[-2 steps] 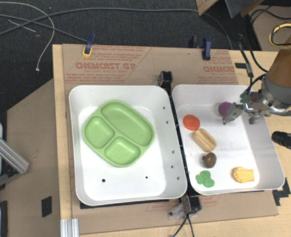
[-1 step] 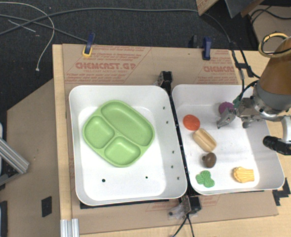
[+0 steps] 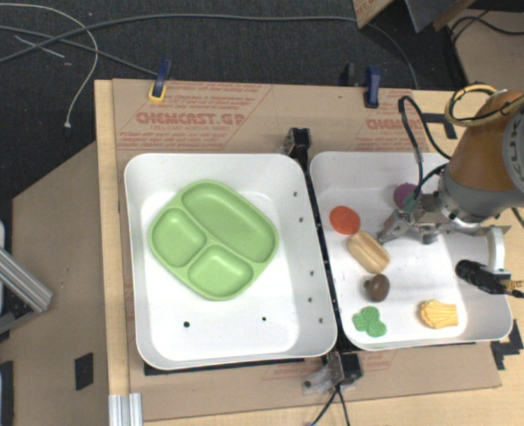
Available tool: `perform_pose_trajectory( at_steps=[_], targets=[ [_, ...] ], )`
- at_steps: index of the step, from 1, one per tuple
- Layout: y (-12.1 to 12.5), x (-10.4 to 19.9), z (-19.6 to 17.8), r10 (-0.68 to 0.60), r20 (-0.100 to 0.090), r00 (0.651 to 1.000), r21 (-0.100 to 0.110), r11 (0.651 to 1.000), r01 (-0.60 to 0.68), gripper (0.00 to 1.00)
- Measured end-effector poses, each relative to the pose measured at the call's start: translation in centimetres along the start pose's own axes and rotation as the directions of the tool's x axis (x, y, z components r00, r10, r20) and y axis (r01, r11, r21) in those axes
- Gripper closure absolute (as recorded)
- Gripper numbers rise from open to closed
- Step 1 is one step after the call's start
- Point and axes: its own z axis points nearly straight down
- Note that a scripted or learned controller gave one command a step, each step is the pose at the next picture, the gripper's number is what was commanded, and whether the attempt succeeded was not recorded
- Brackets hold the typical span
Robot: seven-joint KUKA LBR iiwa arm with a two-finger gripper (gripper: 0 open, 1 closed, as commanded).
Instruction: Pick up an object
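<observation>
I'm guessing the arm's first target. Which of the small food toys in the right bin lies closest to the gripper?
The small purple toy, right beside the gripper near the bin's far side. The orange round piece and tan bread-like roll lie farther left.

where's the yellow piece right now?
The yellow piece lies in the right bin, near its front right corner, right of the green piece and in front of the gripper.

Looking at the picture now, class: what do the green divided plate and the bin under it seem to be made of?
The green plate: probably moulded plastic, matte, with smooth rounded compartments in one even colour. The left bin: likely thin plastic, slightly glossy white with soft rounded edges.
</observation>
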Motion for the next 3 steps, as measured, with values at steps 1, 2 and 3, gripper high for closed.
perform_pose_trajectory(
  at_steps=[1, 2, 3],
  targets=[
    [0.1, 0.0, -1.4, 0.000, 0.001, 1.000, -0.005, 1.000, 0.000, 1.00],
    [0.7, -0.7, -6.0, 0.000, 0.003, 1.000, -0.008, 1.000, 0.000, 1.00],
    [-0.1, -1.3, -11.3, 0.001, 0.004, 1.000, -0.010, 1.000, -0.001, 1.00]
  ],
)
